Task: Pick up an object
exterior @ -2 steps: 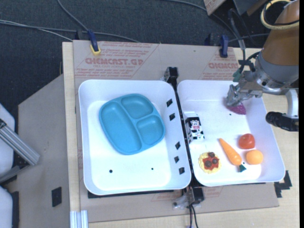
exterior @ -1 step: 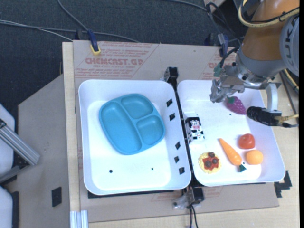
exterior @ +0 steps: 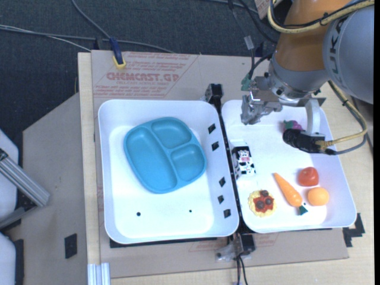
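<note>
The pick looks not yet made: the gripper [exterior: 254,113] hangs over the far end of the right bin [exterior: 339,177] with nothing seen between its fingers, and how far they are parted cannot be told. Every candidate lies on the bin floor — an orange carrot [exterior: 288,189], a red tomato [exterior: 307,176] and an orange [exterior: 318,196] just beside it, a small pizza toy [exterior: 262,202], and a black-and-white cow-patterned piece [exterior: 244,162] against the near wall.
</note>
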Robot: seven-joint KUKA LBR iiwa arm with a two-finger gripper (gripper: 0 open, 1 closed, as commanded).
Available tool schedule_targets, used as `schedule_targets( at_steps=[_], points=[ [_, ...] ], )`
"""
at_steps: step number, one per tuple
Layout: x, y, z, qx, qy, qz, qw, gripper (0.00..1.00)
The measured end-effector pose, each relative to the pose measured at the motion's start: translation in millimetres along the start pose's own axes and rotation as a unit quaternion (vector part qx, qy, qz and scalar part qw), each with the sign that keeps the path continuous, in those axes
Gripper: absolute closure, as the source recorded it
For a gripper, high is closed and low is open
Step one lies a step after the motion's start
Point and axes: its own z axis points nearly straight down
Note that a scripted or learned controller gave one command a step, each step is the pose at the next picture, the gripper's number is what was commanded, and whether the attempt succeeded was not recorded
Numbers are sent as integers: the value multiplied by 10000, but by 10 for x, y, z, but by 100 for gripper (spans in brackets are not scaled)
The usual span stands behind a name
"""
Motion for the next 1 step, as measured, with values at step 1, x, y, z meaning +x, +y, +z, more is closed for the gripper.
schedule_targets(
  at_steps=[1],
  points=[
    [645,44,83,8,1,-2,10000,100]
  ],
)
